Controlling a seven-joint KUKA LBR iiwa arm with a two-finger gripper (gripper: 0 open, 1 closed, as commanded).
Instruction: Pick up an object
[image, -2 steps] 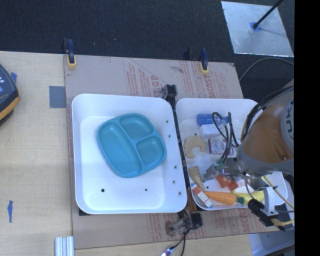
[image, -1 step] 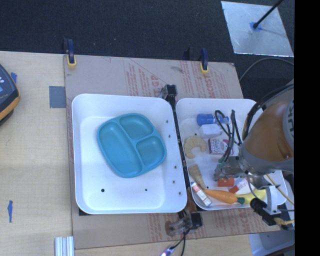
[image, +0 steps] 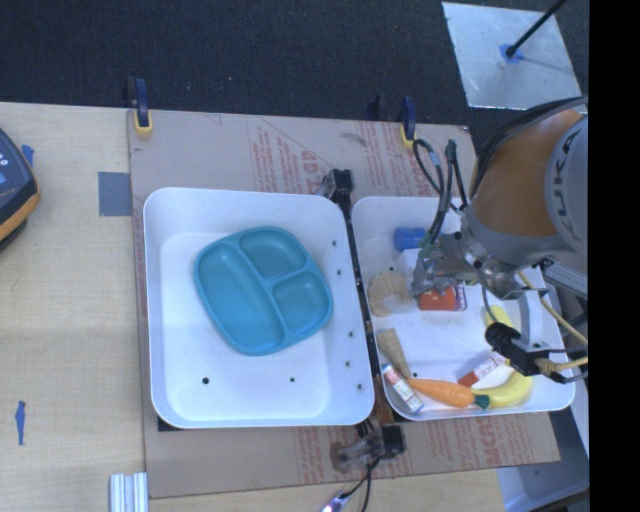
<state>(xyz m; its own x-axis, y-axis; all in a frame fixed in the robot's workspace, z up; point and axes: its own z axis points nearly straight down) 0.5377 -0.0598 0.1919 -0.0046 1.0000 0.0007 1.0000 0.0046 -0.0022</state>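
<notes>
Along the right bin's (image: 455, 408) near wall we see an orange carrot (image: 441, 392) beside a yellow banana (image: 512, 388), while the left bin (image: 170, 300) holds a blue divided plate (image: 262, 289). Our gripper (image: 437, 280) hangs low over a small red item (image: 441, 298) mid-bin; whether it pinches anything, we cannot tell.

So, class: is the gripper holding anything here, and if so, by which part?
It cannot be told. The gripper is low in the right bin, right above a small red object, but the view doesn't show anything between its tips.
</notes>
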